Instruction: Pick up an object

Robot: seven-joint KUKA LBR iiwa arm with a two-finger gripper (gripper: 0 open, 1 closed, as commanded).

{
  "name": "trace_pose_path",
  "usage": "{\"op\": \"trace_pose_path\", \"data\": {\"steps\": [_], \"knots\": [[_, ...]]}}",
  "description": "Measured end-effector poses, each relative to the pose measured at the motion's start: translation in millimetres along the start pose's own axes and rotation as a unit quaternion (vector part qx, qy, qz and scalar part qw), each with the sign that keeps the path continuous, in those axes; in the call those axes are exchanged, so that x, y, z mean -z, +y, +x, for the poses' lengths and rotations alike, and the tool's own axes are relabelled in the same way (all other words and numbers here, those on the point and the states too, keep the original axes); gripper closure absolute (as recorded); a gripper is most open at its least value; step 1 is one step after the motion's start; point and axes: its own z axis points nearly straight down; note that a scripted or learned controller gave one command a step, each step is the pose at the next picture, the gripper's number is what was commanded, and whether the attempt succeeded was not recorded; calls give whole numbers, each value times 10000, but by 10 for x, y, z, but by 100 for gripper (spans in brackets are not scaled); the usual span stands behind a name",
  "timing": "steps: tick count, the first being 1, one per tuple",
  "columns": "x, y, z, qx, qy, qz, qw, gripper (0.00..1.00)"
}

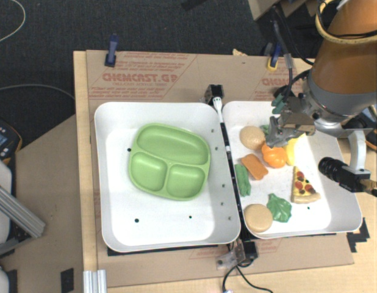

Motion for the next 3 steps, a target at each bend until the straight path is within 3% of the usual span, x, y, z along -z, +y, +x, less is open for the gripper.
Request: {"op": "trace_pose_path", "data": {"steps": [1, 2, 3], "knots": [[-198, -383, 639, 64, 23, -25, 10000, 100], [881, -361, 214, 9, 9, -130, 9999, 100], [-723, -136, 227, 17, 8, 21, 10000, 100]]}}
